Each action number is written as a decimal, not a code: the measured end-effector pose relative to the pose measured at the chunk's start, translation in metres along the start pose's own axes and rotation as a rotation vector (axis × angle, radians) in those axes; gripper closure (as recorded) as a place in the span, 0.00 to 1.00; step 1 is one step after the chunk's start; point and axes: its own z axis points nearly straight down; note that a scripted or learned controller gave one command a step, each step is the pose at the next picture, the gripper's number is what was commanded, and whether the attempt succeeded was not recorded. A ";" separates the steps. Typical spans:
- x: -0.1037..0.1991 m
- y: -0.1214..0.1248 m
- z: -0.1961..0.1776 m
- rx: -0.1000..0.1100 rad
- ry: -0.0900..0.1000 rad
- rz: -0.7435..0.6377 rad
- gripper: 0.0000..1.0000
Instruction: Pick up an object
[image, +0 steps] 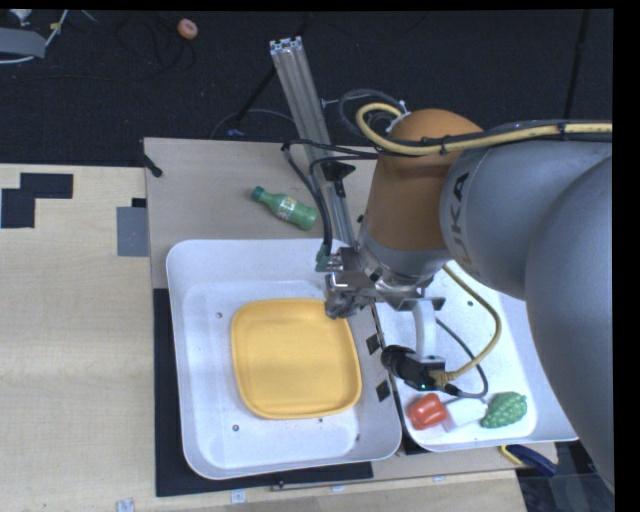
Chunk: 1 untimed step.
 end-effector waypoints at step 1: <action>0.000 0.000 0.000 0.000 0.000 -0.001 0.00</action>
